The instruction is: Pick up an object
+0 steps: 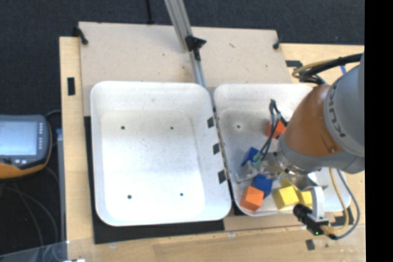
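Camera view: gripper (265, 164) low in the right bin (245, 95), finger state cannot be told, wrist and cables covering it. Blue block (262, 184) just below it; orange cube (252, 197) touching that block's lower left. Yellow block (287, 197) to the right. Small blue piece (250, 155) just left; orange piece (277, 127) above. Left bin (153, 150) adjacent.

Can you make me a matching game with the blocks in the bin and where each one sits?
Things:
1. orange block
2. yellow block
3. blue block
4. arm

Places:
A. rightmost of the three blocks along the bin's near edge
B. at the near left corner of the right bin
C. reaching over the right bin
D. just behind the orange block

Pairs: 1-B, 2-A, 3-D, 4-C
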Available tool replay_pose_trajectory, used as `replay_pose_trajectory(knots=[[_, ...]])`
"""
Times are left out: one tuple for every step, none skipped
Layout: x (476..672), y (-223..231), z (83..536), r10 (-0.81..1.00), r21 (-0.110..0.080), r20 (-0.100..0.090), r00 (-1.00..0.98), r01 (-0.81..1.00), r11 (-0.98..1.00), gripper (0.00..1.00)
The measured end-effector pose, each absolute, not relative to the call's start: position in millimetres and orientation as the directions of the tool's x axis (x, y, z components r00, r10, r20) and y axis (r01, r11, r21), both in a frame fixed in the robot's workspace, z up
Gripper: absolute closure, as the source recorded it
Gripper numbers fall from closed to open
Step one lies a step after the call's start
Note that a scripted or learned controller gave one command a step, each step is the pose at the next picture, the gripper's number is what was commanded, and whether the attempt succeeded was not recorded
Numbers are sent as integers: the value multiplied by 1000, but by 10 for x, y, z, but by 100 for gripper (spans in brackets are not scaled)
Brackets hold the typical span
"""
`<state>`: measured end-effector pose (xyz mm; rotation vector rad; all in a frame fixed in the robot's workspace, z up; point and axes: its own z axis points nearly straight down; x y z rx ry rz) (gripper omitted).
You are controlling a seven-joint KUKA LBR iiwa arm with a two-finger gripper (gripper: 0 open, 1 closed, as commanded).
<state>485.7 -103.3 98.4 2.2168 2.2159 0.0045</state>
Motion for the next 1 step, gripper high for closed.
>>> replay_pose_trajectory(knots=[[4858, -1411, 983, 1000, 7, -1, 0, 1000, 0, 0]])
